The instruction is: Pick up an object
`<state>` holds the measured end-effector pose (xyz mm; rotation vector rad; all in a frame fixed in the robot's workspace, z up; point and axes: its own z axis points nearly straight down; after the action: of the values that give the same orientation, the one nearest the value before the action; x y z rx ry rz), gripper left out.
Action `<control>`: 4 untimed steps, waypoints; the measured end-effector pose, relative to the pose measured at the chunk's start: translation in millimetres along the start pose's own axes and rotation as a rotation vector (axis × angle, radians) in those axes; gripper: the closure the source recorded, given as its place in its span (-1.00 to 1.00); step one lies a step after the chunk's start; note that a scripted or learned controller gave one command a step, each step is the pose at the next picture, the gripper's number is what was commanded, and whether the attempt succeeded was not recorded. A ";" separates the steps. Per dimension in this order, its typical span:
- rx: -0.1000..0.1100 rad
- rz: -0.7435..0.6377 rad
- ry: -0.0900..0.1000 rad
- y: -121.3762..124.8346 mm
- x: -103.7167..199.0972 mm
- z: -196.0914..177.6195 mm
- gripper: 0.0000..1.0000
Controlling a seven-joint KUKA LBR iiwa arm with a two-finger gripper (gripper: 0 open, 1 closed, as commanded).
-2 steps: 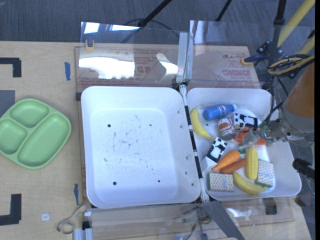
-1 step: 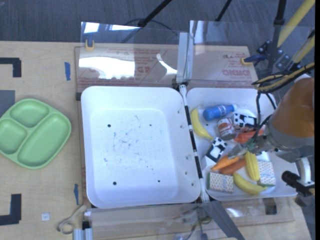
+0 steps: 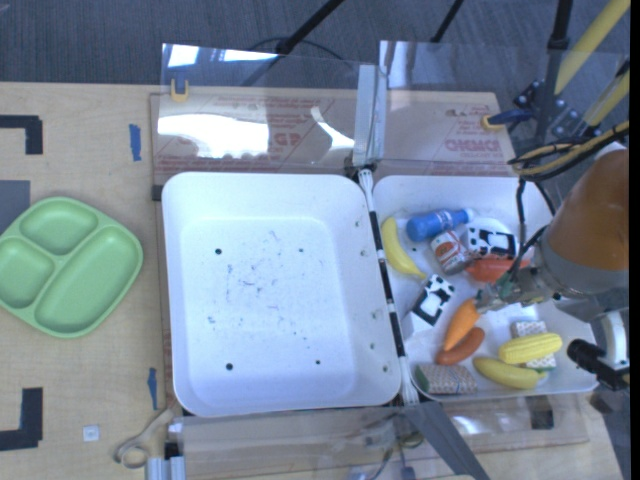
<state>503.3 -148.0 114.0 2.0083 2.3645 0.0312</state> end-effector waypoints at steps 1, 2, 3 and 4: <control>0.043 0.067 0.016 116.6 -0.3 -78.1 1.00; 0.044 0.264 0.010 136.1 -27.7 -87.1 1.00; 0.046 0.437 0.007 164.0 -35.9 -99.5 1.00; 0.049 0.761 -0.001 162.2 -45.4 -102.7 1.00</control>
<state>666.1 -165.5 224.0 2.7791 1.4677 -0.0053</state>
